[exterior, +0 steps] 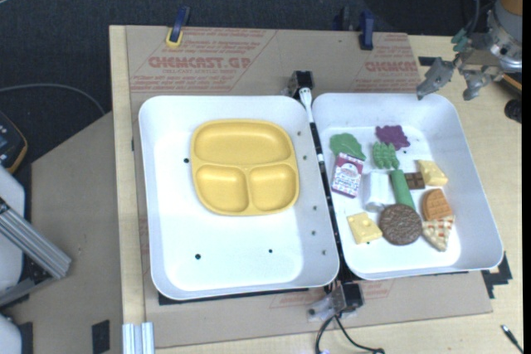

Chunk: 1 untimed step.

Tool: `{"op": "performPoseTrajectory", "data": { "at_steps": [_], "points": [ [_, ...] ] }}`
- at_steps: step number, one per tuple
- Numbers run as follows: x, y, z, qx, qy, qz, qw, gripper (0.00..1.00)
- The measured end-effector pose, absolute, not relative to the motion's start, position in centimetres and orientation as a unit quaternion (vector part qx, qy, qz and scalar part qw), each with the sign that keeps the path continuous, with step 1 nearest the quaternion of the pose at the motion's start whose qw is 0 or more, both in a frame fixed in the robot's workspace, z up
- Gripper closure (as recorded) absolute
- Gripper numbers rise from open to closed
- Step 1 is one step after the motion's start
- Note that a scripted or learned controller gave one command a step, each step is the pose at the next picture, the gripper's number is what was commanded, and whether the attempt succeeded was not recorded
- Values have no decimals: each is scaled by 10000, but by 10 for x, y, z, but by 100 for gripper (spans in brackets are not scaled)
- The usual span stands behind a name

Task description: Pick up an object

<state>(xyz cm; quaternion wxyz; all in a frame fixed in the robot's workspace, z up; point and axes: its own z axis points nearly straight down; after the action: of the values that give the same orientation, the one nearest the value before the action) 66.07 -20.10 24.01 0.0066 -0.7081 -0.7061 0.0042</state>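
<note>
Gripper (pixel 452 80) sits spread and empty above right bin (pixel 473 178)'s far rim; drop onto an isolated piece like purple grapes (pixel 392 135), avoid the clutter.

We see the claw (pixel 455 81) spread open above the right bin's (pixel 477 178) far rim; toy food (pixel 398 186) lies below-left of it, a yellow tray (pixel 245 166) farther left.

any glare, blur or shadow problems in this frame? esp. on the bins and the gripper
Camera view: lighting is even and soft; the white bins look bright but keep their edges, without harsh glare. The yellow tray and the toy food read sharp, with faint shadows. The gripper at upper right is slightly soft and small. Mild barrel distortion bows the bench edges.
</note>
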Motion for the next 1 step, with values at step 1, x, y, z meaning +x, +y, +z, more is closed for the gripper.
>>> {"op": "performPoseTrajectory", "data": {
  "at_steps": [1],
  "points": [
    [663,-200,250,-7071,-7071,1,2,0]
  ]
}}
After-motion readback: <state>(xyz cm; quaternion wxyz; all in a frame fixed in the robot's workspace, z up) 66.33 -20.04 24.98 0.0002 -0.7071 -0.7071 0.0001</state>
